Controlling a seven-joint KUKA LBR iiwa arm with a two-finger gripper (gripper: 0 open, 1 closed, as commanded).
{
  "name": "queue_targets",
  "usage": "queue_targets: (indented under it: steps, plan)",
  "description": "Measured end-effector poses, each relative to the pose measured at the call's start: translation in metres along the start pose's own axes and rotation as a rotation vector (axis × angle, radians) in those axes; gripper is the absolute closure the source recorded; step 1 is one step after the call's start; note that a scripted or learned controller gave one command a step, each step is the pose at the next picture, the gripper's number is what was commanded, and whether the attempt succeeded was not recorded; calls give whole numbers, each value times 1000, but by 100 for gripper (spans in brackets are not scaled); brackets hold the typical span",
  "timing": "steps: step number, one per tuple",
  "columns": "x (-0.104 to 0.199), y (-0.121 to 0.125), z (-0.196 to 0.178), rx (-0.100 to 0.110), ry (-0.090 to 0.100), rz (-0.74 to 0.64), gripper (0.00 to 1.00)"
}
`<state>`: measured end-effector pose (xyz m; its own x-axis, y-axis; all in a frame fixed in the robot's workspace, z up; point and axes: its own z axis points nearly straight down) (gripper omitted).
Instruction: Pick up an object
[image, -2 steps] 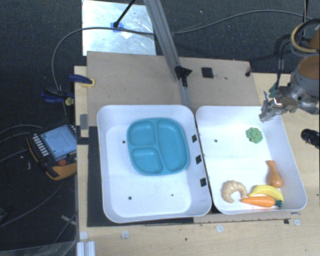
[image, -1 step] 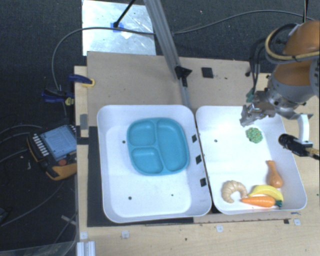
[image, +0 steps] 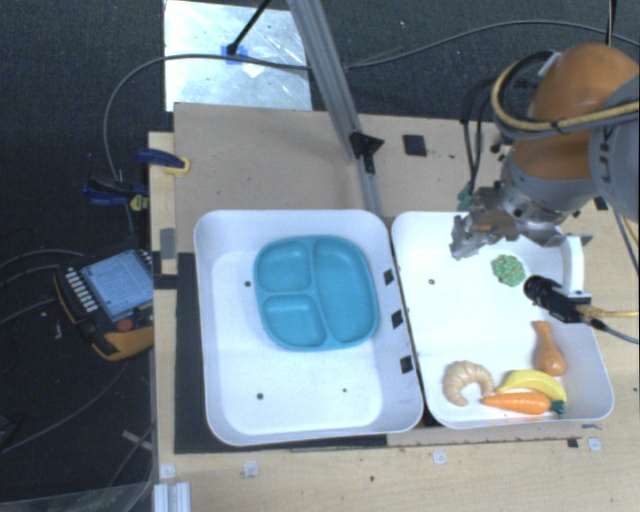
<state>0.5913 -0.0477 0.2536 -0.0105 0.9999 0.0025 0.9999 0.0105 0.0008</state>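
Gripper (image: 466, 238) fingers blur together above right bin (image: 430, 330), near broccoli (image: 508, 268).

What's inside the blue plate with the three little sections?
Nothing sits in the blue plate; all three sections show bare blue. It lies in the left bin. The bin floor right under the plate is covered, so anything beneath it can't be seen.
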Motion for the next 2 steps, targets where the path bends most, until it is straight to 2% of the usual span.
queue_targets:
  steps: [1,2]
  plan:
    - [56,-14,16,1,-1,0,100]
    - [110,-17,15,-1,0,-1,100]
